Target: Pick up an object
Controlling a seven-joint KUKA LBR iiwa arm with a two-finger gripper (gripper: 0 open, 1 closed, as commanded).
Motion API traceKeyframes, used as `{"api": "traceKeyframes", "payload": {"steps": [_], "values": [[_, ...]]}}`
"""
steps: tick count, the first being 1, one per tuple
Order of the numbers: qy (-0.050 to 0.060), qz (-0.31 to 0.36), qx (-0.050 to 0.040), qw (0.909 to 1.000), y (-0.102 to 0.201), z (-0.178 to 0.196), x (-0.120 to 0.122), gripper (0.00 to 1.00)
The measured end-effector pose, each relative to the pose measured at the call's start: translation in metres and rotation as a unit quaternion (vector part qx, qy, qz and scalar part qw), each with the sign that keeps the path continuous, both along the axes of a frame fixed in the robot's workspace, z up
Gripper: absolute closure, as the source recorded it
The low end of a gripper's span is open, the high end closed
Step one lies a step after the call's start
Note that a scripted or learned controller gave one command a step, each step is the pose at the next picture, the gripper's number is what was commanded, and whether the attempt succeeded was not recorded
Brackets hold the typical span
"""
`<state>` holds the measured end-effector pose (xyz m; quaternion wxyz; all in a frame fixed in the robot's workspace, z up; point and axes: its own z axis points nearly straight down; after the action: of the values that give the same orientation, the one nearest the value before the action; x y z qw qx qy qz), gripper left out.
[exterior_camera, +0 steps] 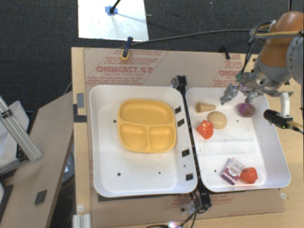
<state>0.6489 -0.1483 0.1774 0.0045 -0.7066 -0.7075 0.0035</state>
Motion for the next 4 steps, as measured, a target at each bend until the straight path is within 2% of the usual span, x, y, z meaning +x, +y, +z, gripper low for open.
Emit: {"api": "traceKeyframes", "payload": {"steps": [1, 2, 3, 4], "values": [[-0.006, 0.001, -0.0009, 1.0000, 0.000, 0.008, 0.003, 0.00], [-0.005, 0.000, -0.0008, 1.0000, -0.005, -0.053, 0.003, 0.00], [-0.007, 0.001, -0.0011, 1.0000, -0.004, -0.094, 0.003, 0.00], [-0.009, 0.002, -0.0011, 1.0000, -0.004, -0.081, 0.005, 1.00]]}}
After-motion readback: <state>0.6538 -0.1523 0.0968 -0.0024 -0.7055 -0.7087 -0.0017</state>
